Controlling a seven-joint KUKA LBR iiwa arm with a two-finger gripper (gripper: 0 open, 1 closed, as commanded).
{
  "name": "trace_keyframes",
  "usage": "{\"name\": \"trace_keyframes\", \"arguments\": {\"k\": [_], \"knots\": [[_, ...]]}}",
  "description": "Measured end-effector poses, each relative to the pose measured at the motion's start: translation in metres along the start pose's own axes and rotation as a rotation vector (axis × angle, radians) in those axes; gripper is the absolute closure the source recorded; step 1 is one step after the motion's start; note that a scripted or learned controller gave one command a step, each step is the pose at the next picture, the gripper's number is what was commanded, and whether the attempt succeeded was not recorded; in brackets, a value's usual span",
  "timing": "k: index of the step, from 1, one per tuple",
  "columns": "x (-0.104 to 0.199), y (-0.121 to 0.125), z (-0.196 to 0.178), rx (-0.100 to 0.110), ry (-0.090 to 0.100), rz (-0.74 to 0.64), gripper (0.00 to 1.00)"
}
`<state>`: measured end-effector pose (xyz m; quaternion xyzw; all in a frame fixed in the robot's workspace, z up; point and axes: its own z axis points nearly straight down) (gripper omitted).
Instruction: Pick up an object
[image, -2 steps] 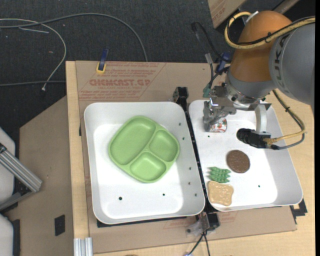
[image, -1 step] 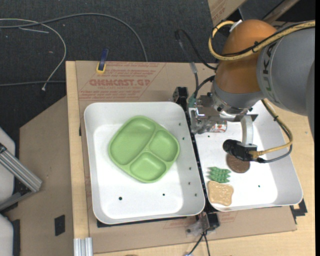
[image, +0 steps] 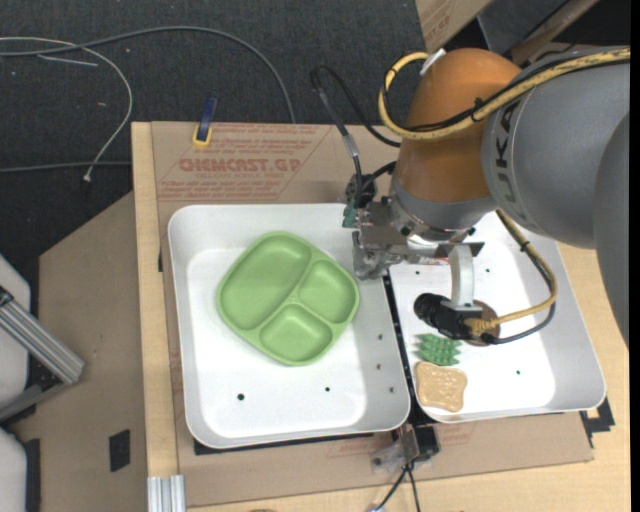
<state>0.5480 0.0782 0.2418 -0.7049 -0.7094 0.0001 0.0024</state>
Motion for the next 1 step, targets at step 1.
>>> {"name": "trace_keyframes", "arguments": {"k": [1], "knots": [[-0.0034,0.0004,0.0007,0.001,-0.002,0.006,0.00]]}}
